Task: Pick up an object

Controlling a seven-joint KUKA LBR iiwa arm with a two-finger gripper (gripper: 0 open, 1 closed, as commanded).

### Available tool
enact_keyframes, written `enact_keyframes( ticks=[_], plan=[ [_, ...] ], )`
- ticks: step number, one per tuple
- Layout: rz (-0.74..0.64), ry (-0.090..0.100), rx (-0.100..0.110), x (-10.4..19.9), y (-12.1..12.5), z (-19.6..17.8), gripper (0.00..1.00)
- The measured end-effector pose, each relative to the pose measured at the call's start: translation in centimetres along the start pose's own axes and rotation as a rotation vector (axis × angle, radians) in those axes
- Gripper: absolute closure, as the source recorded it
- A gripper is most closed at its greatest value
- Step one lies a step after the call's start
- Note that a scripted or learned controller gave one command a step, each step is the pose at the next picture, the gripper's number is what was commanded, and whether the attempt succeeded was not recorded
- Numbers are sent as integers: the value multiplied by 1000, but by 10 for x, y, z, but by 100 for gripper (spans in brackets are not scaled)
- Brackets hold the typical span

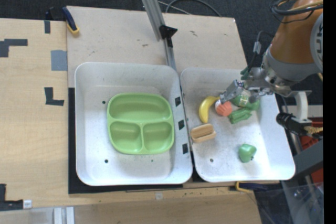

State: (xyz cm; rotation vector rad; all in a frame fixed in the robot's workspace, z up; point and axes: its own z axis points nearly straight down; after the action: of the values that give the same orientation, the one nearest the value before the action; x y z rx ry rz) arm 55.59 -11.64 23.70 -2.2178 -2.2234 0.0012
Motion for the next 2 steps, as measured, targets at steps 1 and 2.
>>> enact_keyframes(
  ticks=[1, 2],
  plan=[
    [0, 0, 0, 0, 0, 0, 0],
    [2, -1, 5, -2, -2, 44, 0]
  ],
)
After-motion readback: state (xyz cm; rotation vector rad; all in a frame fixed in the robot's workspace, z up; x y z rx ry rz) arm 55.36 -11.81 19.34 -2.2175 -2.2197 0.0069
